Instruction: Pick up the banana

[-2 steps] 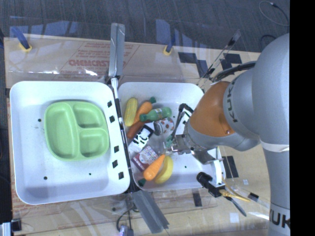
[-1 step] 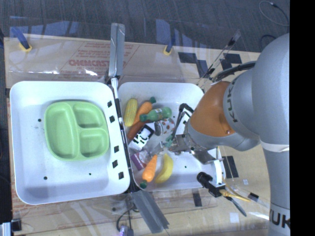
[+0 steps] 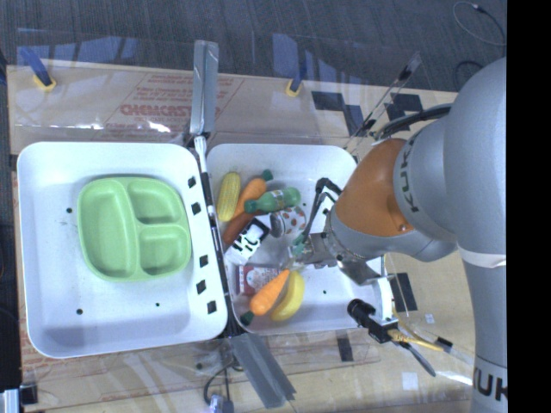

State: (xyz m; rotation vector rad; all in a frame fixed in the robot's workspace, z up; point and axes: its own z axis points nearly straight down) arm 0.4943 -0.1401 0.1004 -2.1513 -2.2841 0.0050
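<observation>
Yellow banana (image 3: 294, 297) beside an orange carrot (image 3: 269, 293); pale yellow corn (image 3: 228, 196), green bottle (image 3: 274, 200), light green divided tray (image 3: 134, 227), both bins (image 3: 43, 256) white; my arm (image 3: 482, 179) grey with orange band

Both white bins (image 3: 52, 317) look like smooth, glossy plastic; the green tray (image 3: 133, 226) is matt plastic, the banana (image 3: 294, 296) at five o'clock smooth and waxy.

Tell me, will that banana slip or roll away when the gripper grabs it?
Probably it will not roll far: the banana is curved and lies against a carrot. Its smooth, glossy skin suggests a plastic toy, so likely stiff, light and somewhat slippery. Nudging it may well shift the carrot too.
</observation>
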